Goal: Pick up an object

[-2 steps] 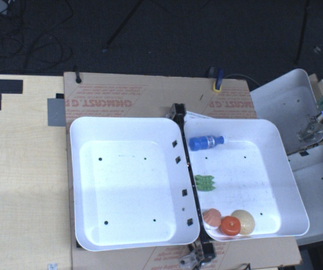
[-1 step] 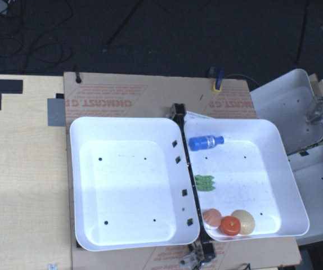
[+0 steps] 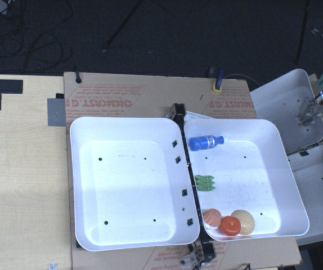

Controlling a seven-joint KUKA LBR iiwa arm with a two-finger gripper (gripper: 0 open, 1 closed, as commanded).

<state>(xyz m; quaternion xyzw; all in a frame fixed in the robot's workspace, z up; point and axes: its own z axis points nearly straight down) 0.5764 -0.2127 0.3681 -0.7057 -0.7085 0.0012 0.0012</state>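
Note:
The right bin [image 3: 288, 176] holds several small objects. A blue bottle [image 3: 206, 143] lies on its side near the bin's far left corner. A small green piece [image 3: 204, 183] rests by the left wall at mid-depth. In the near left corner three items cluster together: a pinkish piece [image 3: 211, 217], a red round fruit [image 3: 230, 225] and a beige round item [image 3: 245, 220], all touching or nearly touching.
The left bin [image 3: 122, 187] sits beside the right one, with a black strip of clips [image 3: 185, 167] along their shared edge. Both stand on cardboard [image 3: 144, 97]. A pale grey metal plate [image 3: 288, 103] lies at the far right, and dark floor with cables lies behind.

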